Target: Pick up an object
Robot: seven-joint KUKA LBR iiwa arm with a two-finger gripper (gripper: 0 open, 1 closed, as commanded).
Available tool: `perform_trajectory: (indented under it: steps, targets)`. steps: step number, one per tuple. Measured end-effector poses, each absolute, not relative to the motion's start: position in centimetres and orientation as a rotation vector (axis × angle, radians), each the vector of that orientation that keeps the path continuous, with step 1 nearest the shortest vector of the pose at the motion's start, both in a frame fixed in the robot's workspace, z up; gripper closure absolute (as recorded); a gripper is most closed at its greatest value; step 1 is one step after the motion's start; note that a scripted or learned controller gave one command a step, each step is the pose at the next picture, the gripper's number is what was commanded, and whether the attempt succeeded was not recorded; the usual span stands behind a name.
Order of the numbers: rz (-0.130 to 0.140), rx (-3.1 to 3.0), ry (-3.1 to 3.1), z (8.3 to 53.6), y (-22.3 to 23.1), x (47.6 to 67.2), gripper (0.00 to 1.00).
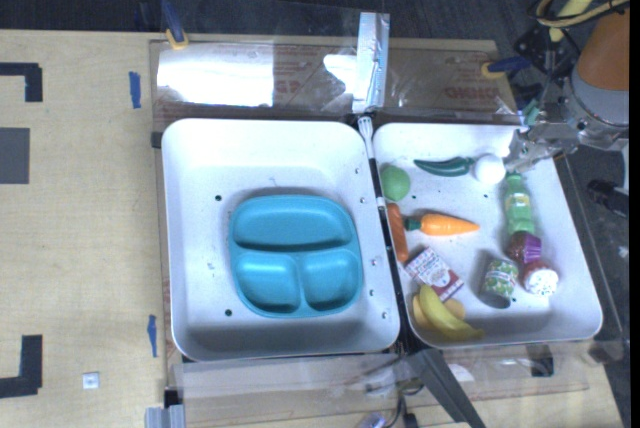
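The right bin (580, 301) holds several toy foods. A dark green pepper (445, 165) and a white ball (488, 169) lie at its far side. A green bottle (517, 202) lies along the right side, with a purple item (525, 247) below it. A carrot (448, 225) sits in the middle and bananas (441, 314) at the near edge. My gripper (527, 148) hangs over the bin's far right corner, just right of the white ball and above the bottle's top. I see nothing held in it.
The left bin (190, 216) holds a blue divided tray (295, 251). Also in the right bin are a green ball (396, 182), a red-and-white carton (432, 269), a green can (499, 279) and a white-and-red ball (541, 282). Clear plastic sheeting (300, 71) stands behind the bins.
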State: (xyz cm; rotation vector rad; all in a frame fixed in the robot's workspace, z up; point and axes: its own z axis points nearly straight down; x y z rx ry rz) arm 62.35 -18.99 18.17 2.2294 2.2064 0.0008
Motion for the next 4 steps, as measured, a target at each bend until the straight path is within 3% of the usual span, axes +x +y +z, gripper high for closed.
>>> perform_trajectory:
  steps: [1, 2, 3, 4]
  targets:
    - [0.000, 2.230, 2.207, 18.1, -19.0, 62.3, 0.00]
    - [0.017, 2.354, 2.088, 9.6, -20.5, 60.1, 0.00]
    - [0.004, 2.357, 2.078, 10.3, -21.2, 59.9, 1.00]
    - [0.004, 2.135, 2.299, 17.6, -13.6, 63.1, 1.00]
